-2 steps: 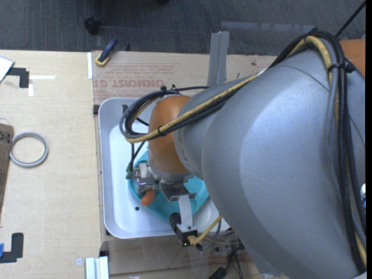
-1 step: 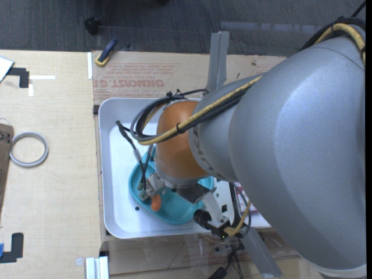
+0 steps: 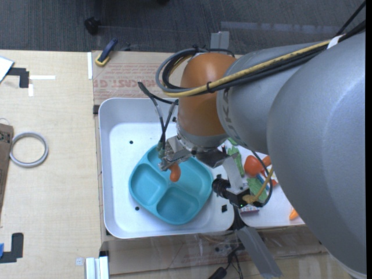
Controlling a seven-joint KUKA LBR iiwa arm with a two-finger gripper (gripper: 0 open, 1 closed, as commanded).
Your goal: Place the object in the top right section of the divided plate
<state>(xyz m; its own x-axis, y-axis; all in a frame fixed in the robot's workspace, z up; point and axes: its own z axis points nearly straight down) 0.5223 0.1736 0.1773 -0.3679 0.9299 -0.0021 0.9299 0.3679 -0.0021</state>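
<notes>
this looks like a robot lab or a test room. a big grey arm (image 3: 302, 127) with loose cables reaches over a white bin (image 3: 116, 173) on a pale wooden worktop (image 3: 52, 156). a roll of tape (image 3: 28, 149) lies on the wood, the floor is dark office carpet (image 3: 232, 4), and the wheeled foot of a chair (image 3: 93, 23) stands on it.
</notes>
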